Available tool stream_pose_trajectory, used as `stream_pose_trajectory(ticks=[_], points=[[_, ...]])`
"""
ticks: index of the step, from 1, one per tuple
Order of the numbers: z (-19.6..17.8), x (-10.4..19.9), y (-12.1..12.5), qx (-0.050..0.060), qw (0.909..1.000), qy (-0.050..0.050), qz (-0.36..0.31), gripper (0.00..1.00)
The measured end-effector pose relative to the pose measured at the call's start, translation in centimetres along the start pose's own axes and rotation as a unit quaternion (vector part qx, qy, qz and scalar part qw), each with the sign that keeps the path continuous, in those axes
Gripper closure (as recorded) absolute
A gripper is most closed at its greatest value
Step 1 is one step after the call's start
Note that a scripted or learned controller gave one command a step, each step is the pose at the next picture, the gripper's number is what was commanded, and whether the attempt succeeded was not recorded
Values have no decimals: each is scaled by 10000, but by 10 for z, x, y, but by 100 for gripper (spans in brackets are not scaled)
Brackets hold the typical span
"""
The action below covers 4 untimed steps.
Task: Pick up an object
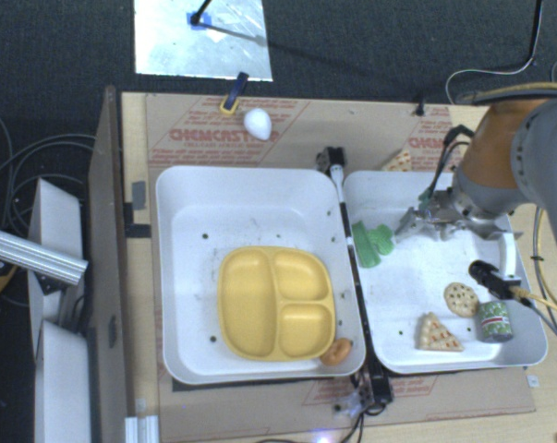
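Note:
My gripper [424, 223] hangs over the upper middle of the right bin [527, 349], open with nothing between its fingers. A green toy [372, 244] lies just to its left, against the bin's left wall. Lower in that bin are a round cracker [460, 298], a triangular waffle-like slice [437, 333] and a small green can [492, 321]. The left bin [181, 247] holds a yellow divided plate [278, 303] and a small orange-brown piece [334, 351] in its near right corner.
Behind the bins, a white egg [257, 123] and a small yellow-and-blue item [232, 95] lie on the cardboard. A cracker-like piece [399, 161] sits on the cardboard behind the right bin. The divider rail [345, 229] runs between the bins.

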<state>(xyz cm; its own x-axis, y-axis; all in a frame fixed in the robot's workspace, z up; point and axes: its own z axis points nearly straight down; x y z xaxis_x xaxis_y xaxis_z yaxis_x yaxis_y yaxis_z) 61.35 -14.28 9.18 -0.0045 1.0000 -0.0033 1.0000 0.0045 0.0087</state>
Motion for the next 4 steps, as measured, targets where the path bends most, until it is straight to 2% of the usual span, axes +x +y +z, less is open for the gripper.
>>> stream_pose_trajectory(ticks=[1,2,3,4], points=[[7,-66,21,16,10000,-4,34,0],[8,-49,-34,58,10000,24,25,0],[7,-47,-101,63,10000,25,31,0],[-4,-47,-96,22,10000,15,16,100]])
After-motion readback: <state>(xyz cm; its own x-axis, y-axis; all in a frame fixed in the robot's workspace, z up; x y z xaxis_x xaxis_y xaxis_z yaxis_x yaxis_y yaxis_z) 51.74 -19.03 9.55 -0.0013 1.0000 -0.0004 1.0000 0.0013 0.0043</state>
